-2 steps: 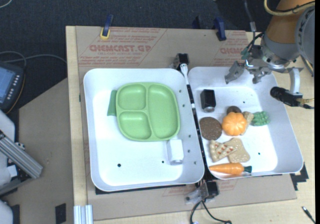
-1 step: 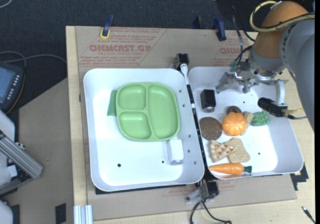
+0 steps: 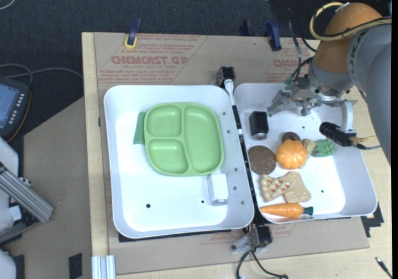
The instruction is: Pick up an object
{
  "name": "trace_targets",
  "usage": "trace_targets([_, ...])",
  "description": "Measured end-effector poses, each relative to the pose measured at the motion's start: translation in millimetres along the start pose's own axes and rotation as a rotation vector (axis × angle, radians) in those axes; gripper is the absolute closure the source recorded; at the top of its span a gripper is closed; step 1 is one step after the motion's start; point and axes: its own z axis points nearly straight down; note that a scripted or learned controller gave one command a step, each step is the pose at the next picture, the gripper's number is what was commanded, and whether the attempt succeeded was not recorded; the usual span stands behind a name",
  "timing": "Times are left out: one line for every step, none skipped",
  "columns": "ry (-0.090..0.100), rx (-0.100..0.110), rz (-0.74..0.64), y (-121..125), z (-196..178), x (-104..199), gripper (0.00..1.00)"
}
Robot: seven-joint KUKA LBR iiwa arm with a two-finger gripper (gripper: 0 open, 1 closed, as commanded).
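My gripper (image 3: pixel 291 107) hangs over the back of the right bin (image 3: pixel 348 184), open, with nothing between its fingers. Just left of it and slightly nearer lies a small black block (image 3: pixel 258 123). In front of the gripper sit an orange pumpkin-like fruit (image 3: pixel 291 154), a small brown piece (image 3: pixel 290 138) and a green leafy toy (image 3: pixel 322 147). A round brown cookie (image 3: pixel 262 159), a pizza slice (image 3: pixel 273 186), a toast-coloured cracker (image 3: pixel 298 193) and a carrot (image 3: pixel 283 210) lie toward the front.
The left bin (image 3: pixel 124 147) holds a green divided plate (image 3: pixel 184 138) and a small pale cylinder (image 3: pixel 217 187). A raised rim (image 3: pixel 239 141) separates the two bins. The grey arm with its orange band (image 3: pixel 345 29) comes in over the right bin's back right corner.
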Motion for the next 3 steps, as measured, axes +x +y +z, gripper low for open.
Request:
trace_targets([-0.001,-0.004,-0.001,1,-12,0,1.0])
trace_targets([-0.003,-0.012,0.001,7,-72,-7,1.0])
trace_targets([-0.003,-0.01,0.001,13,-117,-9,1.0])
